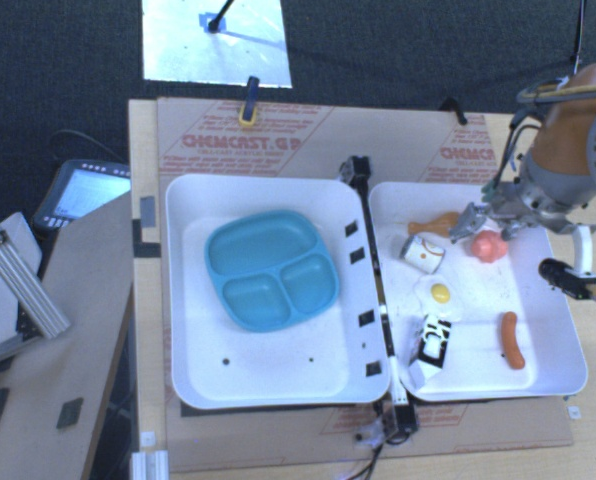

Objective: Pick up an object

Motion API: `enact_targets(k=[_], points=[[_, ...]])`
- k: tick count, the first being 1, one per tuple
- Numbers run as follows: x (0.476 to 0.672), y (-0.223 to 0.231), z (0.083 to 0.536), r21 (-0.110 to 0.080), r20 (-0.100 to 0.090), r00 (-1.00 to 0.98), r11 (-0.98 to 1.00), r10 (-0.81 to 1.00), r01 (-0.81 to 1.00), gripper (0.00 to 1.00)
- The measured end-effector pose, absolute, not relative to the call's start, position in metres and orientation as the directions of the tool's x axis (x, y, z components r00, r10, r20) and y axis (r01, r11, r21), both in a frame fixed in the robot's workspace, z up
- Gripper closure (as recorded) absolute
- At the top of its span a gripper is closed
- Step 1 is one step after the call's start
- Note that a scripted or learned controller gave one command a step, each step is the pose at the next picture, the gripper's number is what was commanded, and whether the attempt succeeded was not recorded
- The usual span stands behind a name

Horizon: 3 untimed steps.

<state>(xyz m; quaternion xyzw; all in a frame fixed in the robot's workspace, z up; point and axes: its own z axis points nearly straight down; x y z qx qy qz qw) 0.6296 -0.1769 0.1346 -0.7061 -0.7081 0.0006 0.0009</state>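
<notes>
The right bin (553, 368) holds several small objects. A pink rounded object (490, 249) lies near its back. My gripper (489, 228) hangs right over the pink object's far side, open, with one grey finger (467, 224) to its left and the other to its right. The pink object sits low between and just in front of the fingertips, resting on the bin floor. Left of it lie an orange piece (431, 226) and a white cylinder (422, 254). Further forward are a toy fried egg (438, 294), a black-and-white object (434, 341) and an orange-red sausage (513, 340).
The left bin (193, 368) holds a blue divided plate (271, 268). A black divider strip (366, 268) runs between the bins. A black fitting with a white bracket (570, 273) sits at the right bin's right rim, under the arm's wrist (568, 158).
</notes>
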Motion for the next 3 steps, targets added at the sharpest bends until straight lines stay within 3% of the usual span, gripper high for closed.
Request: enact_targets(k=[1,3], points=[[0.631,-0.177,0.149,0.004,-0.001,-0.004,0.004,1.000,1.000,1.00],[0.635,-0.172,0.261,0.009,-0.003,-0.006,0.006,1.000,1.000,1.00]])
